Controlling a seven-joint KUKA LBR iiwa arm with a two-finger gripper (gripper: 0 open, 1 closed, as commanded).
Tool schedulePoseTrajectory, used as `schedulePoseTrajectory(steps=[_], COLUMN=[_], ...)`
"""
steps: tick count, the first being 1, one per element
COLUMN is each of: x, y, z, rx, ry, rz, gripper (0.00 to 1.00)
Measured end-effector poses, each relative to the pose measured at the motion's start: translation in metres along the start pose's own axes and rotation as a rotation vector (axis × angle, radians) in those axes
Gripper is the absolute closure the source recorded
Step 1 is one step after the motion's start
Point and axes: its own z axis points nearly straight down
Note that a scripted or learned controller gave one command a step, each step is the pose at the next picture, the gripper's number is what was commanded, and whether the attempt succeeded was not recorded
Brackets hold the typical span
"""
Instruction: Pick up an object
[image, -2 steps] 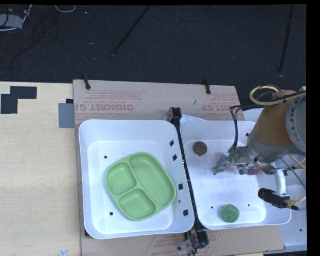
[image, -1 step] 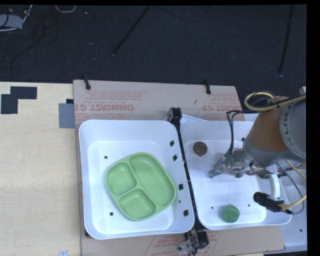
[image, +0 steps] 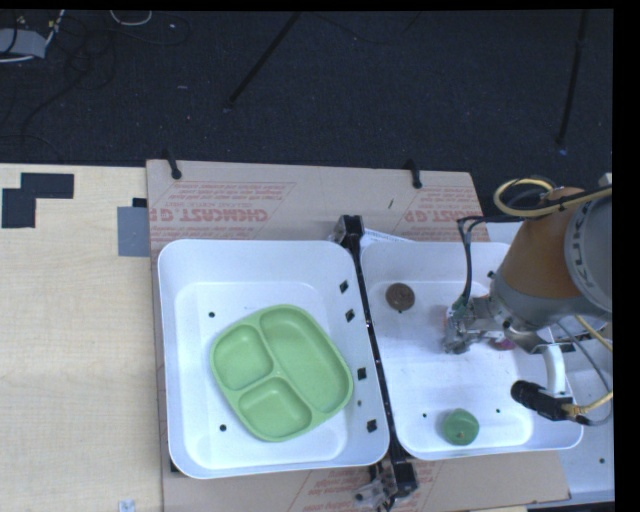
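In the right bin (image: 430, 370) a small round brown object (image: 400, 296) lies near the far wall, and a green round object (image: 461, 427) sits close to the near wall. My gripper (image: 459, 335) is low over the bin's middle right, to the right of and nearer than the brown object, and above the green one. Nothing shows between its fingers. The arm reaches in from the right with its orange band above the wrist.
The left bin (image: 190, 300) holds a light green divided plate (image: 281, 372). A black divider with clips (image: 365, 340) runs between the two bins. Cardboard (image: 300, 200) lies under the bins on the bench.
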Motion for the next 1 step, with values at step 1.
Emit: schedulePoseTrajectory(steps=[1], x=[-0.003], y=[0.0102], z=[-0.0501], rx=[-0.005], ry=[-0.002], rz=[-0.007], gripper=[1.0])
